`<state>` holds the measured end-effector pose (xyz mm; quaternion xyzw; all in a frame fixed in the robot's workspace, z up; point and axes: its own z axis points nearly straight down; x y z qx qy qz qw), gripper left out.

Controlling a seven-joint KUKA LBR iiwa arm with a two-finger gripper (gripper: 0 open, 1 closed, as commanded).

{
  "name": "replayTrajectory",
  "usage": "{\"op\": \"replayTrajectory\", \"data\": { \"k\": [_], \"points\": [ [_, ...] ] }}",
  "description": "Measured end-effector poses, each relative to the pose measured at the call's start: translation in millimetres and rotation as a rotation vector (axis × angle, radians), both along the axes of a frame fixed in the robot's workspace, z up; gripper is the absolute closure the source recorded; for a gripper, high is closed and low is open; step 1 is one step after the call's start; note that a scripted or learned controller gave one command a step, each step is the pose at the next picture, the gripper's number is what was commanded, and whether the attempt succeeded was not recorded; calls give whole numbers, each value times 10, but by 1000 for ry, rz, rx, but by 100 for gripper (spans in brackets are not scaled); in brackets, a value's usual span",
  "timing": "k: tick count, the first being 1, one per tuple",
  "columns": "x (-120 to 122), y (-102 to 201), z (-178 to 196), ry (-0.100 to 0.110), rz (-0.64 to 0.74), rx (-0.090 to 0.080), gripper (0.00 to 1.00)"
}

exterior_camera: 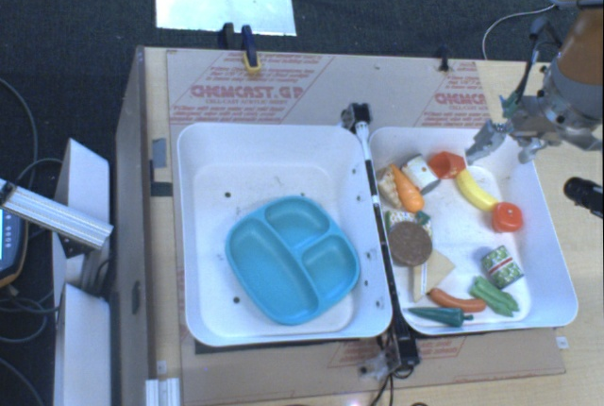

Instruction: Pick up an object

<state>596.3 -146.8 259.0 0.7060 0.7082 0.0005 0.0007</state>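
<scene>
The tool [505,142] hangs with its two fingers spread apart, holding nothing, over the far rim of the right shallow white bin [557,286], likely poised to descend on the curved yellow plastic banana [477,190] just below.

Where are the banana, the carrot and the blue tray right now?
banana [476,190], camera view, middle of its yellow body.
carrot [408,192], camera view, middle of its orange body.
blue tray [293,259], camera view, ridge between its compartments.
</scene>
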Motion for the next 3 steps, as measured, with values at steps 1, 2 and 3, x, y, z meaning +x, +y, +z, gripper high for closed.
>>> {"op": "replayTrajectory", "data": {
  "k": [1,2,3],
  "points": [
    [412,-431,-799,1,-2,-1,0],
    [524,-401,-1191,0,1,0,0],
    [529,-402,-1534,0,2,-1,0]
  ]
}}
